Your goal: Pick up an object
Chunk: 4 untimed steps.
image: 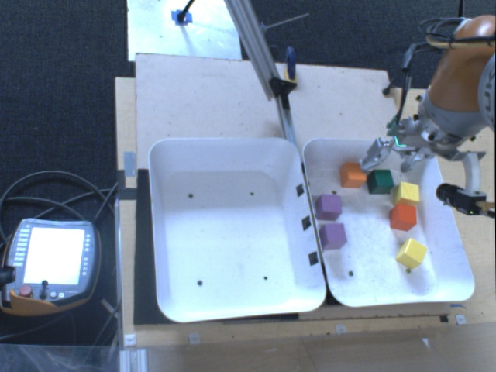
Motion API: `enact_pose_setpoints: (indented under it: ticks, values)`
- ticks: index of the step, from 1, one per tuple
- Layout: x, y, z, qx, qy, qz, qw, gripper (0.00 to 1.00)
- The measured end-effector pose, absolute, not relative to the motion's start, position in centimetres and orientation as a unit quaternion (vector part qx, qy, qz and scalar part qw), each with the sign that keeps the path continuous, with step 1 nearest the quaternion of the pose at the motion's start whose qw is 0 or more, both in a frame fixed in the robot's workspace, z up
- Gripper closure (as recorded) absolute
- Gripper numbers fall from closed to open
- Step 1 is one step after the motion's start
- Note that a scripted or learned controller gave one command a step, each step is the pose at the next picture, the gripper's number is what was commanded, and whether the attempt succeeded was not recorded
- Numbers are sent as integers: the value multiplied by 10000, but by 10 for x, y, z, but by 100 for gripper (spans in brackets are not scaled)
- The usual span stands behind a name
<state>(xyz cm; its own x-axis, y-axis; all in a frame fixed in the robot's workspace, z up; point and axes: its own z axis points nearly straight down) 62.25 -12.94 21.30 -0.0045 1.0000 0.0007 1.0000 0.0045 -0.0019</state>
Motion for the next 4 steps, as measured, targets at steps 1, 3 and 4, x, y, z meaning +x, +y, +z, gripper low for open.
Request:
enact_pose_setpoints:
  ticks: [1,3,4]
  values:
    - [623,-129,215,-7053,-7090,-6,-6,0]
    - [642,-128,120,-7055,-7086,-40,-65,0]
    - [645,-129,116,-7055,-7086,-56,-96,0]
